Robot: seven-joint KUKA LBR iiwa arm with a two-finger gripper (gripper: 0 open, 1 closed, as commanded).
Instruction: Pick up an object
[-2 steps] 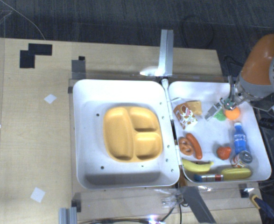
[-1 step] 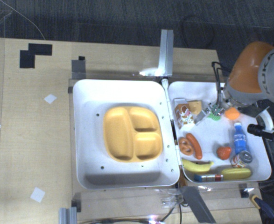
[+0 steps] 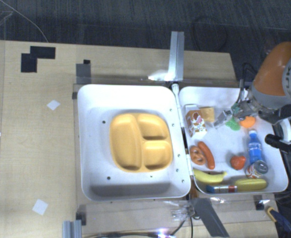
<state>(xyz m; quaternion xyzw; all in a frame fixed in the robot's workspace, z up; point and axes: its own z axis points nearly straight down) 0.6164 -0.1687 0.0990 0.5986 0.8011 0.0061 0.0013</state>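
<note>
The right bin (image 3: 279,180) holds several small items. My gripper (image 3: 239,111) hangs low over its back part, right above a green piece (image 3: 233,124) and an orange piece (image 3: 248,122). To their left lie a red-and-white packet (image 3: 196,122) and a tan block (image 3: 207,114). Towards the front are a blue bottle (image 3: 254,148), a can (image 3: 258,169), a red fruit (image 3: 238,161), a sausage (image 3: 207,154) beside a pretzel (image 3: 197,155), two bananas (image 3: 208,176) (image 3: 251,184) and a marker (image 3: 224,188). I see nothing lifted off the bin floor.
A yellow divided tray (image 3: 139,142) lies in the middle of the left bin (image 3: 93,133). A metal post (image 3: 177,56) stands behind the wall between the bins. The arm's orange band (image 3: 274,71) leans in over the right bin's back right corner.
</note>
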